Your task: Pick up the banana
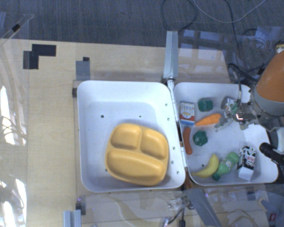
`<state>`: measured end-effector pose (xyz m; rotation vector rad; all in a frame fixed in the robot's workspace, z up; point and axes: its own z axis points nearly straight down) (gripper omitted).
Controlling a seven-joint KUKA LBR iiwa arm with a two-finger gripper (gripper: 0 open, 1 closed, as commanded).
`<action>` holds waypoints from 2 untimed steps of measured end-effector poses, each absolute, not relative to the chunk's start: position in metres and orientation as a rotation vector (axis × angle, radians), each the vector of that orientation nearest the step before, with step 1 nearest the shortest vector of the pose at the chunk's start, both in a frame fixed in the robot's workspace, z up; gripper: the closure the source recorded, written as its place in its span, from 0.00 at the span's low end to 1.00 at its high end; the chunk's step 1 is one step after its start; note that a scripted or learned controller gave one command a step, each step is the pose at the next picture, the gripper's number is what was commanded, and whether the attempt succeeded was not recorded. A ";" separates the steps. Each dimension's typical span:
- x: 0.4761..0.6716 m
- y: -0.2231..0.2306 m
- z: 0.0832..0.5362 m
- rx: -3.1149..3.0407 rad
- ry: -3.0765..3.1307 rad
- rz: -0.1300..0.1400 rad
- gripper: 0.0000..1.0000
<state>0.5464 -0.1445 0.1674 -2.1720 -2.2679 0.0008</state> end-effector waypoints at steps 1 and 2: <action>0.499 -0.096 0.088 -1.823 -2.572 -0.009 0.00; 0.492 -0.148 0.088 -2.133 -2.319 -0.013 0.00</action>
